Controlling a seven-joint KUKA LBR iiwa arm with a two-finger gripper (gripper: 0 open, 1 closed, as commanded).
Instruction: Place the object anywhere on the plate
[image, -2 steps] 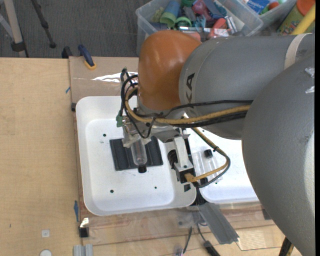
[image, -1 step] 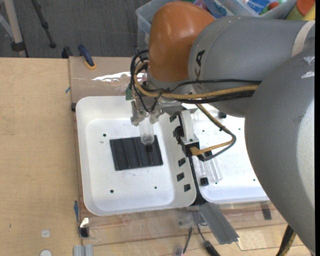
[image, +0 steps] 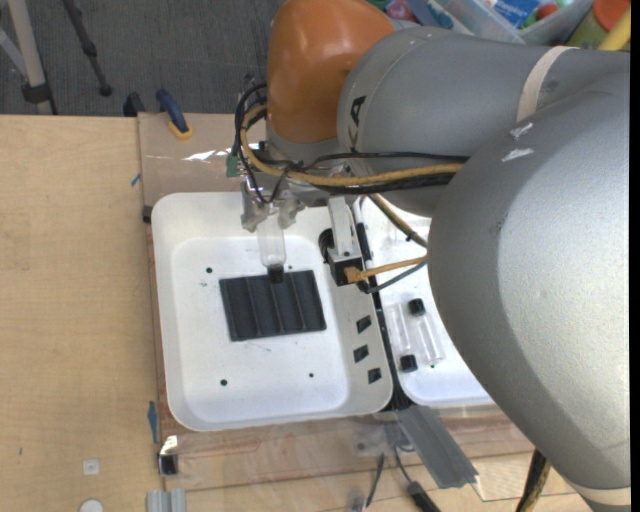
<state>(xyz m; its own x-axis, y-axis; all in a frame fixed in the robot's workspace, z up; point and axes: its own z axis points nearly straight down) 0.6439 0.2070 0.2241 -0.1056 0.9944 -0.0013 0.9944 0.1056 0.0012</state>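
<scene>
Pale wooden bench (image: 70, 300) runs bare on the left, plenty of room there. Next, the left bin (image: 190, 390), with the black ridged plate (image: 272, 305) lying flat at its middle, white margin all round. Above the plate's far edge hang the jaws (image: 272, 262), narrow, apparently pinching a small clear object (image: 272, 248), poised for a drop. Right bin (image: 440, 385) sits crowded under the arm.

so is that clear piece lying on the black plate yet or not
Cannot tell. The clear piece hangs upright under the gripper, its lower end at the black plate's top edge.
</scene>
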